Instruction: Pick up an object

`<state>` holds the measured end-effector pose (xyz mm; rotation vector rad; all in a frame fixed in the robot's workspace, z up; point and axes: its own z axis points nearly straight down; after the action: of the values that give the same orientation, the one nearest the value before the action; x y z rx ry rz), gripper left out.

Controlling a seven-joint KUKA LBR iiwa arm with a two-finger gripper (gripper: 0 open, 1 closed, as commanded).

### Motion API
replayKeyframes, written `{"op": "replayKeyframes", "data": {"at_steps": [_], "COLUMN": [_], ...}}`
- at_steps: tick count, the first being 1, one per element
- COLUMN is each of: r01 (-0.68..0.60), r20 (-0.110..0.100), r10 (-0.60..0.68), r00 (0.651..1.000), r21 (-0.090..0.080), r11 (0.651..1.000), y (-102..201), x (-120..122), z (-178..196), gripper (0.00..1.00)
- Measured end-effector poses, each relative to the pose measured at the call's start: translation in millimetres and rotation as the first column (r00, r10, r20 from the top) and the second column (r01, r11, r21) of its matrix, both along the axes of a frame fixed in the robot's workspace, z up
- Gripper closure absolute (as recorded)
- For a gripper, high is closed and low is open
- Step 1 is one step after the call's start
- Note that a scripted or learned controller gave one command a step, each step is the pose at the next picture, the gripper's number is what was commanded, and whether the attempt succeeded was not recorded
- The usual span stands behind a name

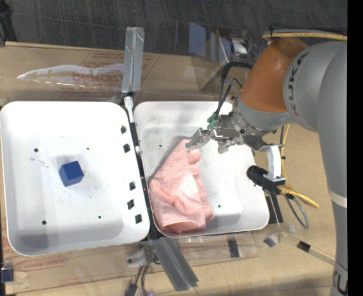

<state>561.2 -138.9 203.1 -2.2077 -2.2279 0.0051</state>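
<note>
A crumpled pink cloth (178, 190) lies in the right bin (243, 190), running from the bin's middle to its front wall. A small blue cube (71, 172) sits on the floor of the left bin (21, 140). My gripper (210, 142) hangs low over the right bin, just past the cloth's far end. Its fingers are spread, and the left fingertip (192, 143) is close to the cloth's top edge. Nothing shows between the fingers.
A row of black clips (132, 165) runs along the divider between the two bins. The arm's grey and orange wrist (274, 85) covers the right bin's far right corner. Cardboard (64, 73) lies under the bins.
</note>
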Motion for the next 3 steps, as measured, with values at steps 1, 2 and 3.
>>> {"op": "replayKeyframes", "data": {"at_steps": [1, 2, 3], "r01": [-0.153, -0.155, -0.448], "r20": [0.005, 0.004, 0.006], "r10": [0.153, 0.155, 0.448], "r00": [0.988, 0.988, 0.894], "r21": [-0.001, -0.001, -0.002], "r11": [0.988, 0.988, 0.894], "y": [-15, -15, -6], "x": [21, 21, 48], "z": [-111, -101, -56], "gripper": [0.00, 1.00, 1.00]}}
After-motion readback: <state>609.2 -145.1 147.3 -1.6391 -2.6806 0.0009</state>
